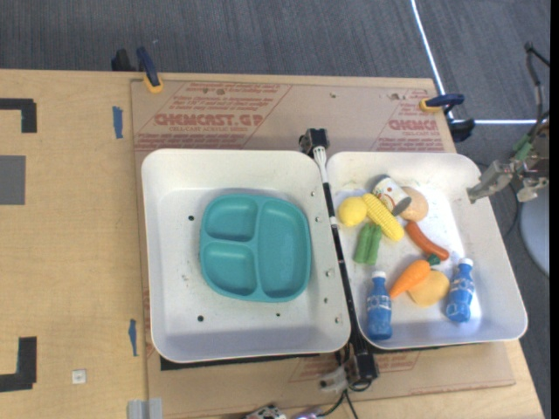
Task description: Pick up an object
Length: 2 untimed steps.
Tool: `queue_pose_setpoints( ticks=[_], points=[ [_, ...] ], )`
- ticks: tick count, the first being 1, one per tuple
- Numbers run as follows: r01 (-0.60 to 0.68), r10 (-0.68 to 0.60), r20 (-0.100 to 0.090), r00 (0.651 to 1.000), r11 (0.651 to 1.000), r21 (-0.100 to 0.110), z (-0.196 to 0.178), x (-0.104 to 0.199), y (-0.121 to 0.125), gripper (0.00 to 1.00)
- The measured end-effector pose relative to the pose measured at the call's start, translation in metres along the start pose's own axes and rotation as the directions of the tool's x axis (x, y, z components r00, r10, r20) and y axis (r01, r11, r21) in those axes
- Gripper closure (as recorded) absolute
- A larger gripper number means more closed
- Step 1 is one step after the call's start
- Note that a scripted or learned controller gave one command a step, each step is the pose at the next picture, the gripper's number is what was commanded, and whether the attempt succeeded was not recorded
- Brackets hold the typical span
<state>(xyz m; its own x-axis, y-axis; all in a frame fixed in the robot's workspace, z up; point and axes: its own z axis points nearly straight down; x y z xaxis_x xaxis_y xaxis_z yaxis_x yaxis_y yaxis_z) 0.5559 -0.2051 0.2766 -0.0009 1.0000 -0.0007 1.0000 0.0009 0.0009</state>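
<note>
Several toys are lying heaped in the right bin (489,321), and your tool (491,180) is hovering at that bin's far right rim. The red chili (426,240) is sitting nearest, down-left of it, slanting; whether the tool is apart, you cannot tell.

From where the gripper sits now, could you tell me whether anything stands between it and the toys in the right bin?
Nothing visible does. The gripper hangs at the right bin's far right rim, and bare white floor lies between it and the nearest toys, the red chili and the egg-like piece.
</note>
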Motion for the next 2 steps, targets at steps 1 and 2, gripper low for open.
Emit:
queue_pose_setpoints(
  ticks=[1, 2],
  points=[
    [-0.002, 0.002, -0.001, 1.000, 1.000, 0.002, 0.131, 0.020, -0.012, 0.00],
    [0.488, -0.487, 0.009, 0.873, 0.873, -0.012, 0.171, 0.022, -0.032, 0.00]
  ],
)
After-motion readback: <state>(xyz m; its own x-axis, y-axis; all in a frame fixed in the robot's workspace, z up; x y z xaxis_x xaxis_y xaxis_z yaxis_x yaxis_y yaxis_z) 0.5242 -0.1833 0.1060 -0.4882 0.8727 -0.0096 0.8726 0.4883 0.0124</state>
